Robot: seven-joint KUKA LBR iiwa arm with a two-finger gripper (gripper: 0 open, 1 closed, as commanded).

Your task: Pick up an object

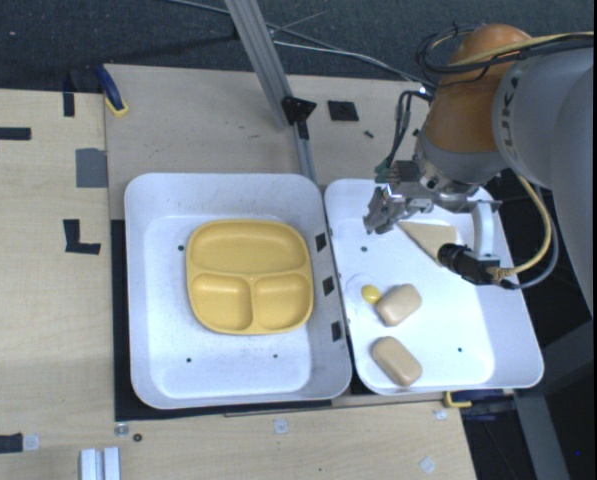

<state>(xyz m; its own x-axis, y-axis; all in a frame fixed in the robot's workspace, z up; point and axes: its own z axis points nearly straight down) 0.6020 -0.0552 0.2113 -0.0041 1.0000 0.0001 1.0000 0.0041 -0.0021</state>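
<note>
The arm reaches over the right bin, while the left bin holds a yellow divided plate. The gripper hangs near the right bin's far left corner; whether it is wide or narrow I cannot tell. This looks like the approach step. Two tan lumps and a small yellow piece lie nearer the front, so the next move calls for travelling toward one and descending.

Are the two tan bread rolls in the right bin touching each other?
Apart. The camera view shows the upper roll and the lower roll with a strip of white bin floor between them.
</note>
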